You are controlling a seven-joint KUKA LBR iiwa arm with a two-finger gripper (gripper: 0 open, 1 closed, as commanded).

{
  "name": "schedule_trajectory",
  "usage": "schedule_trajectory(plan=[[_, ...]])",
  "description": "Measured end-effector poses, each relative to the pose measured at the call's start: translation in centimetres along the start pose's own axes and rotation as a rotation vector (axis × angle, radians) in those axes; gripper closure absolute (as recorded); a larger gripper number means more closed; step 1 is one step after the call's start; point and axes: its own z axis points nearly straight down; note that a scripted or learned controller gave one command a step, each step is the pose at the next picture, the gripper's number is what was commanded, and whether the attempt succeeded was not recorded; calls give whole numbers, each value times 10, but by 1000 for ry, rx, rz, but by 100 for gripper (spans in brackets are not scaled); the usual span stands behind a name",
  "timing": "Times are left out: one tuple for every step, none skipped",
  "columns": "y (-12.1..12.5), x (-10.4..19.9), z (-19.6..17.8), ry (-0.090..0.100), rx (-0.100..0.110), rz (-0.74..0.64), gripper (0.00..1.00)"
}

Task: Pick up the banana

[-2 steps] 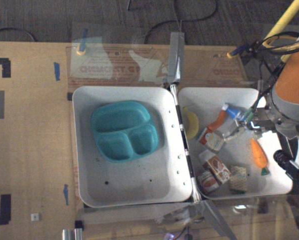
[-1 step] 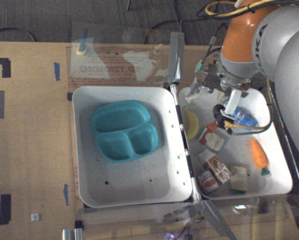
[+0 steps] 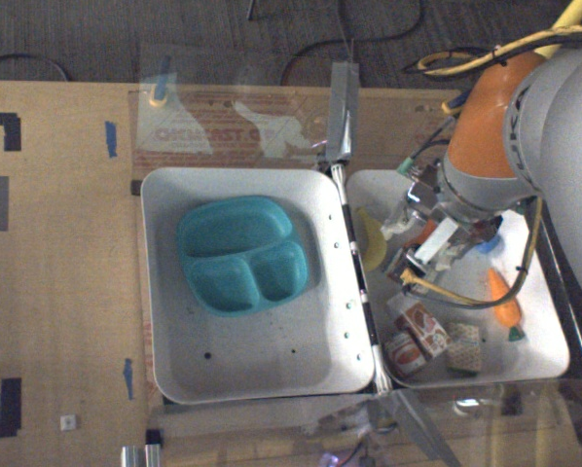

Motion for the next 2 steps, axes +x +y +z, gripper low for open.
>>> schedule_trajectory(plan=[[-21,-107,86,9,-23,103,0],[73,-110,93,19,-2,297,0]])
